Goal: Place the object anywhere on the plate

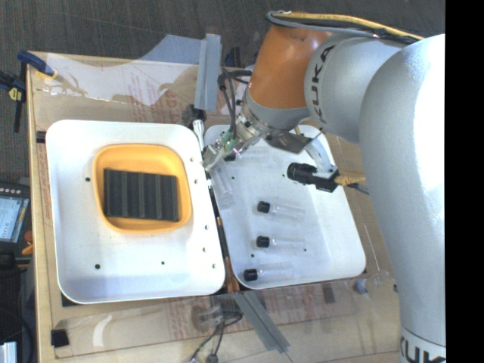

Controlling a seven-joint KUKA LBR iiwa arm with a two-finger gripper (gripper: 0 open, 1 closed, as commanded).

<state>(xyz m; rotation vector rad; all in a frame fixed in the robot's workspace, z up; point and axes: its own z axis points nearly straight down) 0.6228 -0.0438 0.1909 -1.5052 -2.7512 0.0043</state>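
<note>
Clear capped tubes scattered loose in right bin; yellow rounded plate, ribbed dark centre, left; gripper at rim, finger state unclear.

Bench, two white bins side by side

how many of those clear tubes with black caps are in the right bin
3 clear tubes in the right bin: one mid-bin, one below it, one near the front edge. The arm may hide others at the back.

The grey arm reaches in from the right, orange band above the wrist, its end effector pointing down-left.
</note>
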